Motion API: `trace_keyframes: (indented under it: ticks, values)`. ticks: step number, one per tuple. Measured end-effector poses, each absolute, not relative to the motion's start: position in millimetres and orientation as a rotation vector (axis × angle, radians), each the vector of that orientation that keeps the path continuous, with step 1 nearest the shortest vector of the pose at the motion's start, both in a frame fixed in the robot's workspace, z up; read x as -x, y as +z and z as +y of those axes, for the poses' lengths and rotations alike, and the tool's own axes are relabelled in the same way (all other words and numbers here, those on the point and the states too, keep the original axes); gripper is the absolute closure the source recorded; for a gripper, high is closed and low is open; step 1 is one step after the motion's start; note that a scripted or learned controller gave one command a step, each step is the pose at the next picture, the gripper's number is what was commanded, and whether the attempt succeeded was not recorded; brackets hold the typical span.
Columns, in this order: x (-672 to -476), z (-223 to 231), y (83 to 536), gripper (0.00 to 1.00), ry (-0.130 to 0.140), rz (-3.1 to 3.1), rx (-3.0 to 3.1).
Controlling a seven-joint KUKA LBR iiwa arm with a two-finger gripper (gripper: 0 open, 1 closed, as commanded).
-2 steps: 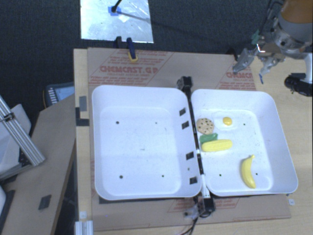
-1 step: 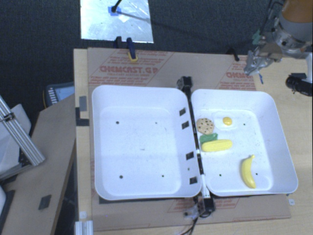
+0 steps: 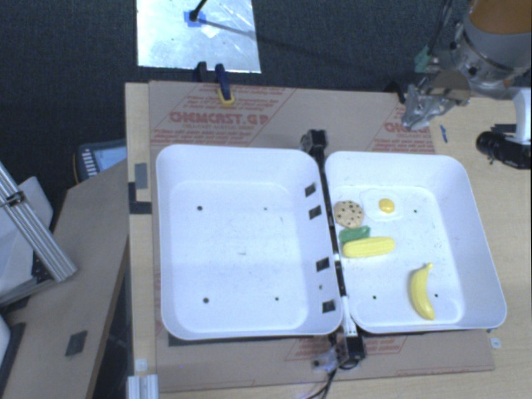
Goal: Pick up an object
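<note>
The worktop (image 3: 100,223) fills most of the frame, a tan board printed in red lettering, and it carries two shallow white bins side by side. The left bin (image 3: 174,169) sits in the middle of the frame, and the right bin (image 3: 465,189) holds all the small things. Above the worktop, at the upper left of the frame, lies a shiny metal sheet (image 3: 198,23). The arm (image 3: 499,15) enters at the upper right corner, grey with its orange band at the very top edge, and its hand (image 3: 416,115) hangs over the printed board just beyond the right bin's far rim, outside the bin; at this size and blur I cannot tell whether the hand is spread or closed, and nothing is seen in it. Of the candidates, the banana (image 3: 422,292) lies near the lower right of the frame, its long axis running roughly up and down the picture. The yellow corn piece (image 3: 369,246) lies toward the centre seam with its long axis across the picture, a small green piece (image 3: 356,233) touching its upper left. The cookie (image 3: 348,214) and the fried egg (image 3: 386,205) are the nearest to the hand, down and to the left of it; reaching either probably means coming down-frame over the rim and then descending.
</note>
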State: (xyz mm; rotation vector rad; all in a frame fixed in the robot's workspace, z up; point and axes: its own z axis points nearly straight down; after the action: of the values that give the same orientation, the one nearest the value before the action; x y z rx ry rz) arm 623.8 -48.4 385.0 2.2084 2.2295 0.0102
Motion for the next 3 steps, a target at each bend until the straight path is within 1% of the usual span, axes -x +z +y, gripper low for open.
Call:
trace_keyframes:
  ticks: [1, 2, 3]
  values:
    - [-570.7, 27.9, 414.6, 1.0, 0.009, 2.235, -2.207]
    - [-520.7, 80.2, 429.1, 1.0, 0.006, 2.233, -2.21]
    - [-485.6, 116.3, 464.3, 1.0, 0.011, 2.23, -2.21]
